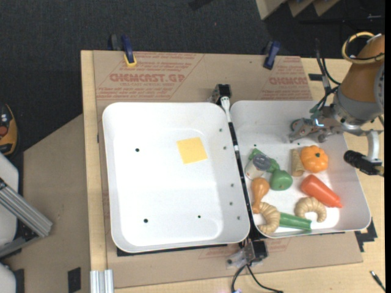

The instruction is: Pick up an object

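My gripper [310, 128] hangs over the back of the right bin [244, 118], open with nothing between its fingers. Just in front of it lies an orange toy pumpkin [314, 158] beside a tan block [297, 162]. Further forward are a red-orange carrot [320, 190], a croissant [311, 207], a green pepper [281, 179], a grey and green piece [262, 161], an orange squash [259, 190], a bread roll [269, 216] and a green bean [294, 223]. A flat yellow square [192, 150] lies alone in the left bin [116, 163].
The grey arm with its orange band [361, 81] comes in from the right over the right bin's far corner. Blue clamps [127, 46] [271, 54] hold the brown board at the back. A black fitting [222, 93] sits where the bins meet.
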Controlling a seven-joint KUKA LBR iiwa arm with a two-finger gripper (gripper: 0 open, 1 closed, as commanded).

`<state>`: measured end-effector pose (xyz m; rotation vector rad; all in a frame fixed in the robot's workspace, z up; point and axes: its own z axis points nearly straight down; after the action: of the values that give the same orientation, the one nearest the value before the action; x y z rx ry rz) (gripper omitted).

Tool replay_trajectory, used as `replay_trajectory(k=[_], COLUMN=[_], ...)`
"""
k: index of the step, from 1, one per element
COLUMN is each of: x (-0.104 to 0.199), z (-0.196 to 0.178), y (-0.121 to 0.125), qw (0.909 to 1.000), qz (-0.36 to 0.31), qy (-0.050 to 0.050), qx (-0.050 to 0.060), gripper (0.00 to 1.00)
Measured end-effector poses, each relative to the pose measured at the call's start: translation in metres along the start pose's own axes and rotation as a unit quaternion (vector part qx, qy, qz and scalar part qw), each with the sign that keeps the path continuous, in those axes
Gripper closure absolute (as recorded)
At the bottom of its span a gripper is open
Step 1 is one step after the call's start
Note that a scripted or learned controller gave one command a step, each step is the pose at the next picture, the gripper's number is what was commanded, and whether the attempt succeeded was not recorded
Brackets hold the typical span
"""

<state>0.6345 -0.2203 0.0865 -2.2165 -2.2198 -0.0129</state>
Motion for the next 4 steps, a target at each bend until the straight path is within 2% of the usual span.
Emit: replay_trajectory(k=[1,2,3,4], x=[0.080,0.035,0.049,0.048], z=[0.005,0.002,0.002,-0.009], y=[0.029,-0.008,-0.059,-0.056], qw=[0.9999,1.0000,1.0000,1.0000], qz=[0.000,0.003,0.002,0.001], qy=[-0.004,-0.005,-0.004,-0.005], qx=[0.011,0.004,0.004,0.000], gripper=[0.00,0.00,0.00,1.00])
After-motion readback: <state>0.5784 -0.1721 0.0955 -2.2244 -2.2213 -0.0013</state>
